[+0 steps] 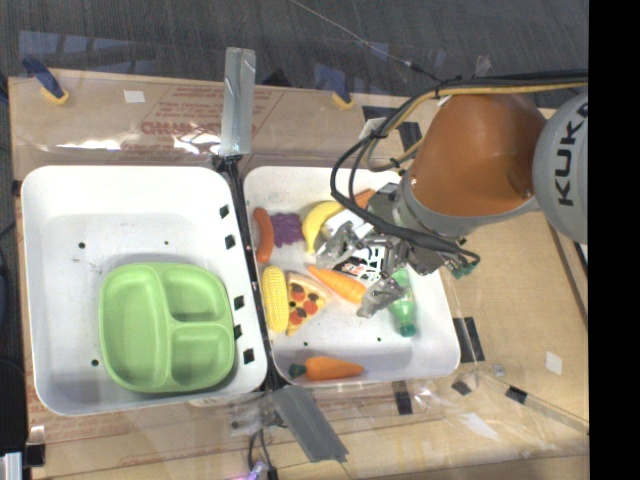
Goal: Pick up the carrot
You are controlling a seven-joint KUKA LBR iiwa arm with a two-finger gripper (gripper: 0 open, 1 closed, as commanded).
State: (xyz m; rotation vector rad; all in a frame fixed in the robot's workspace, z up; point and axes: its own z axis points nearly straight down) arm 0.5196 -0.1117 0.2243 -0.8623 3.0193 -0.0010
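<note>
An orange carrot [338, 284] lies slantwise in the middle of the right bin [432, 353]. A second carrot [328, 369], with a green stub at its left end, rests along that bin's front wall. My gripper [362, 266] hangs low over the right end of the middle carrot. It is open, with one grey finger [342, 238] behind the carrot and the other [383, 294] just past its right tip. Nothing is held between them. The orange wrist band covers the bin's back right corner.
Around the carrot in the right bin lie a pizza slice [303, 301], a corn cob [274, 298], a sausage [264, 234], purple grapes [288, 229], a banana [319, 222] and a green bottle [404, 316]. A green divided plate [168, 326] sits in the left bin [60, 218].
</note>
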